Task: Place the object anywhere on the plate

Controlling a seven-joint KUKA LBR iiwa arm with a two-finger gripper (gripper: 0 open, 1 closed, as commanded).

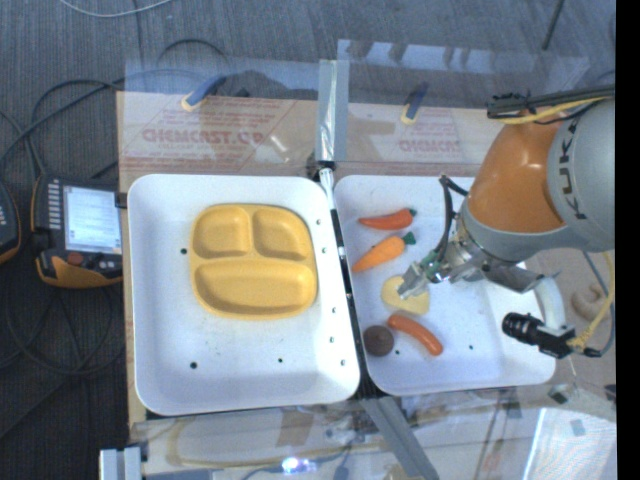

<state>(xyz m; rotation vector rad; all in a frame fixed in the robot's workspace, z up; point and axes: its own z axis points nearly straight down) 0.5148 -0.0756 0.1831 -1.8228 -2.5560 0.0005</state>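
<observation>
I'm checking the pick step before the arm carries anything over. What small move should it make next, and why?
Probably a short drop straight down to close on the pale yellow piece. The gripper sits right at that piece in the right bin, but nothing shows between its fingers, and the yellow plate in the left bin has no food on it.

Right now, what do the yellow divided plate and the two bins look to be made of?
The plate: likely moulded plastic, matte yellow, with soft rounded compartment edges and a dull sheen. The left bin and right bin: probably thin formed white plastic, smooth, with rounded corners and raised rims; painted metal cannot be ruled out.
</observation>
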